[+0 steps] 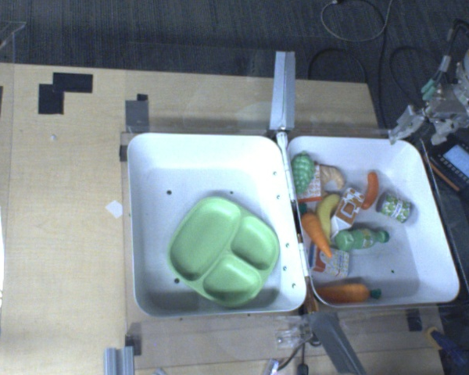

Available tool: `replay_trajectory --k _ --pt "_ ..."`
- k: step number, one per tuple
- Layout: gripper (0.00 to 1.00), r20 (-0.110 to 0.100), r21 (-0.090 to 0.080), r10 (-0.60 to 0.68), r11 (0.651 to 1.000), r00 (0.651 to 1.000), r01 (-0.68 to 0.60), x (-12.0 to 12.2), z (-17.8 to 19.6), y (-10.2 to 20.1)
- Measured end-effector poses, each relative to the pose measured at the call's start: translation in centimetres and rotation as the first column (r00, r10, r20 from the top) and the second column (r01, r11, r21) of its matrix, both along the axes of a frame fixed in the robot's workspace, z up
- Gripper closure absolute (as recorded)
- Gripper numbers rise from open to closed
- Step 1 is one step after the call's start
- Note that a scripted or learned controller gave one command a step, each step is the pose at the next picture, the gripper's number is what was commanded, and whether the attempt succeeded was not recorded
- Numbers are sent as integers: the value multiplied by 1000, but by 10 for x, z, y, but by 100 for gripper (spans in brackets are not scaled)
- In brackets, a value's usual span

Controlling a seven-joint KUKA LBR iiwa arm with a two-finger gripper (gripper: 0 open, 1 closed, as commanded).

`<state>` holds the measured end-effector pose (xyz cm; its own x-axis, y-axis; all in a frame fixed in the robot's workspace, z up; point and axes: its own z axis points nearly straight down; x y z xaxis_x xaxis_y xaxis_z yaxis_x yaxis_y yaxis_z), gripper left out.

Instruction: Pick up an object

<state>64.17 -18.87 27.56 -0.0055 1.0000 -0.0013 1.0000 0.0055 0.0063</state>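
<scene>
**Operator:** Report the position of the gripper.

**Arm:** My gripper point(413, 123) was at the upper right of the view, above the far right corner of the right bin point(434, 244). It sat just outside that bin's rim. I could not tell whether it was wide or narrow. Nothing showed in its grasp.

**Operator:** Report the contents of the right bin.

**Arm:** All the small objects lay in the left and middle part of the right bin.
1. A green netted bag point(302, 172) lay against the wall shared with the left bin.
2. A yellow banana point(328, 208) lay just below it, beside a small orange-and-white carton point(349, 205).
3. A carrot point(317, 235) lay at a slant under the banana, near the dividing wall.
4. A green bottle point(358, 238) lay on its side, just right of the carrot.
5. A green can point(395, 208) lay farther right, apart from the cluster.
6. A red-orange sausage point(371, 187) lay between the carton and the can.
7. A second carrot point(345, 291) lay along the near wall.

**Operator:** Report the left bin.

**Arm:** The left bin point(152, 209) held one green divided plate point(223, 248), resting in its near half. Both bins sat side by side on the table point(55, 233), which was pale wood.
</scene>
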Motion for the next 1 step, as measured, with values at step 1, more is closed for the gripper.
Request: replay_trajectory --k 1 --pt "0 -3 1 -73 997 997 73 -12 -89 43"
